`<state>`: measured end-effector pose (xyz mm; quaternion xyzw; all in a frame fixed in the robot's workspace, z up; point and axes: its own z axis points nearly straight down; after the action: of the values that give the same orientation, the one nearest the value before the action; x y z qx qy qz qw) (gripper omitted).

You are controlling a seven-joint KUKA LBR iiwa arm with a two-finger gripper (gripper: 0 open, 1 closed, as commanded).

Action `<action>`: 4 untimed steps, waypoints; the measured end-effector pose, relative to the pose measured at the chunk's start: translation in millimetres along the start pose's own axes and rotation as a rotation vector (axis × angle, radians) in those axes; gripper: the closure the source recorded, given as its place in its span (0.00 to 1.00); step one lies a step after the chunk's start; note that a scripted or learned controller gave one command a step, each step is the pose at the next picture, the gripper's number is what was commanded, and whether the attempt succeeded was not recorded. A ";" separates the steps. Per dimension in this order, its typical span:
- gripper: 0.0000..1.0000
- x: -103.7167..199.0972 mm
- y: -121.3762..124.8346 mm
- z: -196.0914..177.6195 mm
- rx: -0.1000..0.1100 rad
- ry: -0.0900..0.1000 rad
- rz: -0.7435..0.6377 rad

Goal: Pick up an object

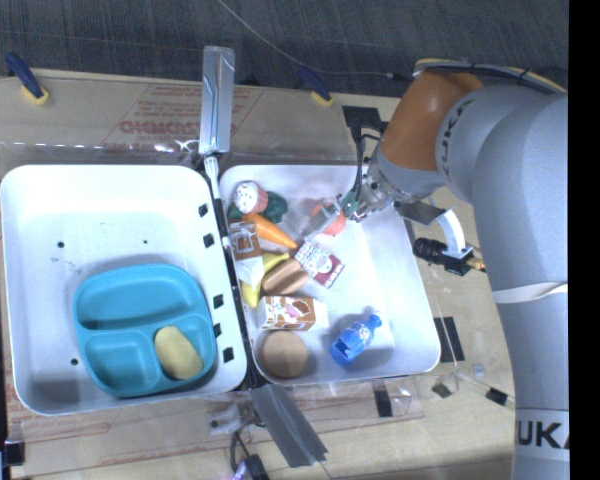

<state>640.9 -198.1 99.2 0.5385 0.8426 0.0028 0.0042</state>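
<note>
**One arm lowered into the right bin, nothing seen lifted yet**

Whether the jaws point(352, 208) are parted or closed cannot be told; they are small and blurred against the bin's white floor. They are placed low at the upper middle of the right bin point(405, 298), just beside a small white-and-red item point(330, 226) whose kind is hard to make out. No object can be seen between them, so the pick is judged not yet done.

Below and to the left, the candidates are heaped together: an orange carrot point(273, 232), a printed carton point(319, 261), a brown bread roll point(285, 279), a second carton point(289, 313), a round brown ball point(283, 355) and a blue bottle point(354, 338).

In the left bin point(40, 228) a blue compartment tray point(130, 313) is set, with a yellow potato-like piece point(178, 352) in its lower right compartment.

Part of the right bin's upper right corner is covered by the orange-banded wrist point(425, 123).
</note>
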 end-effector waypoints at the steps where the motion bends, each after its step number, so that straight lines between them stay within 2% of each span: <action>1: 1.00 -0.5 1.8 -11.7 -0.002 -0.003 -0.005; 2: 1.00 23.6 29.5 -3.1 0.009 0.004 -0.003; 3: 1.00 44.0 43.2 -143.9 -0.003 -0.005 -0.080; 4: 1.00 45.3 42.0 -147.1 0.006 0.002 -0.082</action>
<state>658.5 -139.5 246.5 0.5034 0.8640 0.0006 0.0016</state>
